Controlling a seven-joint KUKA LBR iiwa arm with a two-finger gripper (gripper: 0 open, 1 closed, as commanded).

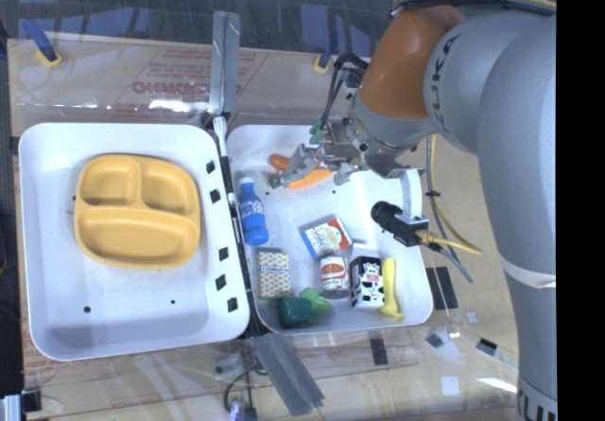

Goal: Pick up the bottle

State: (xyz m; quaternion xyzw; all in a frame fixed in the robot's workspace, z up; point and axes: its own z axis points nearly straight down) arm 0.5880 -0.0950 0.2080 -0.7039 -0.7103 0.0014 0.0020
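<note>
Far left: shallow white left bin [38, 249], with a yellow divided tray [137, 211] lying flat in its upper-middle part, three compartments facing up. Just right of the divider between the bins: right bin [364, 194], crowded. Along its left wall, the bottle [250, 212] — blue, white cap, lying down with the cap toward the far side, apart from the gripper. Below the bottle, toward the front edge, a small patterned packet [273, 272]. Beside that, a green toy [301, 308] near the front rim. Up and right of the bottle, an orange carrot [312, 179] lying across the bin's far half, with a second small orange piece [277, 162] just left of it. Right over the carrot, the gripper [301, 166], reaching in from the right on the grey arm [492, 107] — open or closed, holding anything or not, cannot be told from this angle. Mid-bin: a small blue-edged box [326, 236], tilted. Below it, a small can [333, 275]. Touching the can's right side, a black-and-white cow-print carton [367, 282]. Furthest right, a yellow banana [388, 289] pressed along the carton, near the bin's right wall.
</note>
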